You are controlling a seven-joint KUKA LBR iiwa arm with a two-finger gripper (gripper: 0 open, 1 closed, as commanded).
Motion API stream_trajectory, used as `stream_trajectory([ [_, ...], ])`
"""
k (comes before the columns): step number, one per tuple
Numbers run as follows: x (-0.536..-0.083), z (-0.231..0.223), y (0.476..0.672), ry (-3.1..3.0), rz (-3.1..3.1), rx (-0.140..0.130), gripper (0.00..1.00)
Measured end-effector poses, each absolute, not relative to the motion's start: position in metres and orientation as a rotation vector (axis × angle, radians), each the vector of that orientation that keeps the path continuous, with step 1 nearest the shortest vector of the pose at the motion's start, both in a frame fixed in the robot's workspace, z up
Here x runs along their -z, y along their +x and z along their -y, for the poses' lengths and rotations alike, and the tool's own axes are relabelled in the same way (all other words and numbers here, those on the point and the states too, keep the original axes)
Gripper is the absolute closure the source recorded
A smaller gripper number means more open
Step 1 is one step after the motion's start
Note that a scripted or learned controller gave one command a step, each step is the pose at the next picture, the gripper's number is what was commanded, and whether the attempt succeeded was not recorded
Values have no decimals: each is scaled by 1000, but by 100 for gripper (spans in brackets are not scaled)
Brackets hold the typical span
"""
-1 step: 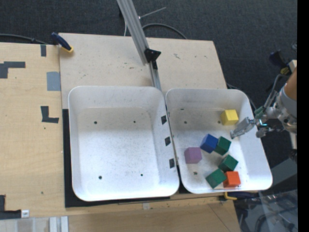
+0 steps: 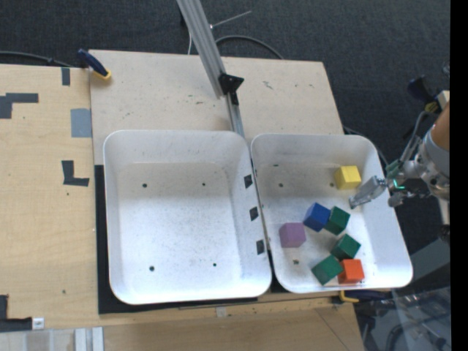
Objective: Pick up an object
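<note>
The right bin (image 2: 296,152) holds several small blocks. A yellow block (image 2: 348,175) lies near its far right side. A blue block (image 2: 316,216) touches a dark green block (image 2: 338,220) in the middle. A purple block (image 2: 292,234) sits alone to their left. Another green block (image 2: 346,246), a third green one (image 2: 327,269) and an orange block (image 2: 352,270) cluster at the near right corner. My gripper (image 2: 376,189) hangs over the bin's right rim, just right of the yellow block, with nothing seen in it.
The left bin (image 2: 175,218) stands beside the right one, sharing a middle rim with black clips. A slanted metal rail (image 2: 208,42) runs from the top down to the bins. A blue and yellow clamp (image 2: 95,63) lies at the bench's far left.
</note>
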State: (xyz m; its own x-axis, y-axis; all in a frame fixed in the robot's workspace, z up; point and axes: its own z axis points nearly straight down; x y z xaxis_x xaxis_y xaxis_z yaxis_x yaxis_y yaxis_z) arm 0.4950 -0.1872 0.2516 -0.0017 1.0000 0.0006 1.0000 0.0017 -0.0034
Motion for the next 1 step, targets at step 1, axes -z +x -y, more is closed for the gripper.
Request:
stream_trajectory([
  [1,-186,188,497,-2215,2216,-8,0],
])
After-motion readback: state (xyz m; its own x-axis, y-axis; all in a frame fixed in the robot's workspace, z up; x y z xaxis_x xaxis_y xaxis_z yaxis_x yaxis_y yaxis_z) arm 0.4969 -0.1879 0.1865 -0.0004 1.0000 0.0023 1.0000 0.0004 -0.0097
